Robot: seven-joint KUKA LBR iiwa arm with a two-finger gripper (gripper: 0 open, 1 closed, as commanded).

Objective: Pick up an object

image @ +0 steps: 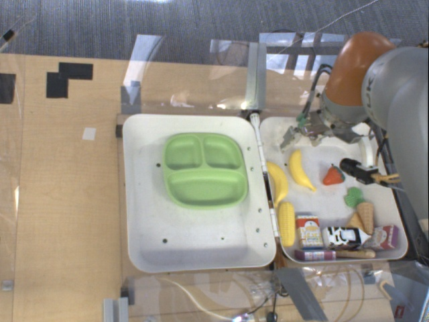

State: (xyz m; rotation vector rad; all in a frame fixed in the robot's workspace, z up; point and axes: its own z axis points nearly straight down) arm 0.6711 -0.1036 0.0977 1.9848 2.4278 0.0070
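Open floor in right bin (278,136) limited to the far left corner and a centre patch. Access blocked by arm (375,86) above, bananas (299,170) at left, crowded boxes (335,237) along near wall.

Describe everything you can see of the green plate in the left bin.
The green plate is a light green, rounded-corner rectangle that looks like matte plastic. It is split into three compartments: two smaller ones along the far side and one wide one along the near side. It lies flat and right side up on the floor of the left bin, toward the far half and slightly turned. Nothing lies in it, and nothing but the bin floor touches it.
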